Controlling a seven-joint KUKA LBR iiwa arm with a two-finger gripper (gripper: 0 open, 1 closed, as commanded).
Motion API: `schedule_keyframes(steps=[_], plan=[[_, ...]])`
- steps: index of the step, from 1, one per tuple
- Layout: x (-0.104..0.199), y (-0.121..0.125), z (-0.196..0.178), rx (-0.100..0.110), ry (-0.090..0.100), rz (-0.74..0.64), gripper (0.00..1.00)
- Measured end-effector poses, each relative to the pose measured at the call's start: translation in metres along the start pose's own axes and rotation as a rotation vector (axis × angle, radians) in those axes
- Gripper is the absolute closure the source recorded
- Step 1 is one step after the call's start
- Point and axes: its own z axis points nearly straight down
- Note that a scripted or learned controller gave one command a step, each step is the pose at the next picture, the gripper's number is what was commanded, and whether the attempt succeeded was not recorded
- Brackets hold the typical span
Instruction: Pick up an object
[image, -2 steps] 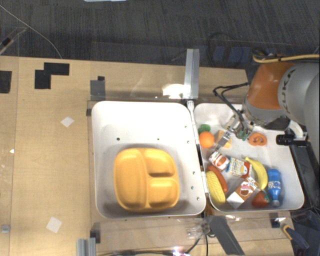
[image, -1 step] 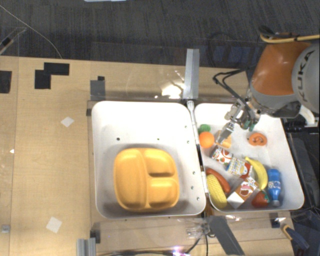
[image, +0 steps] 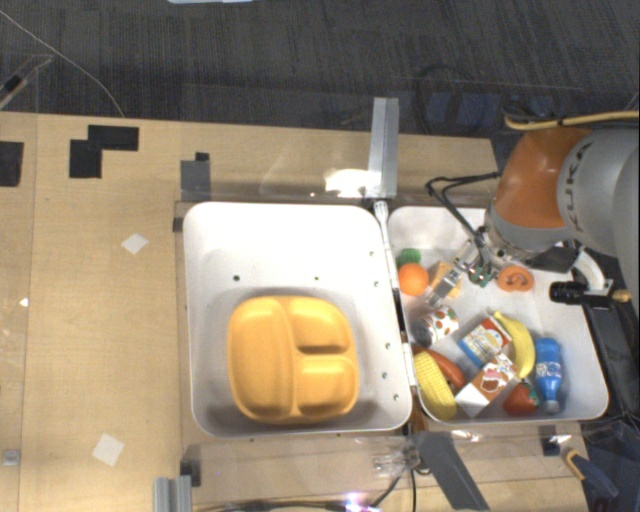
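Reaching in from the right of the frame, my tool (image: 447, 282) hangs low over the upper left part of the right-hand shallow white bin (image: 596, 395). Whether anything sits between its tips I cannot tell. Just left of it lies a small round orange fruit (image: 411, 279). Below it, toward the lower right of the frame, a yellow corn cob (image: 433, 384), a yellow banana (image: 517, 339), a blue bottle (image: 547, 368) and small printed cartons (image: 481, 346) crowd together. The left-hand white bin (image: 285, 232) holds a yellow divided plastic tray (image: 292, 356) on the wooden surface (image: 90, 330).
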Motion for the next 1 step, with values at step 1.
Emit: schedule_keyframes(steps=[1], plan=[[0.0134,0.0147,0.0009,0.001,0.003,0.32,0.0]])
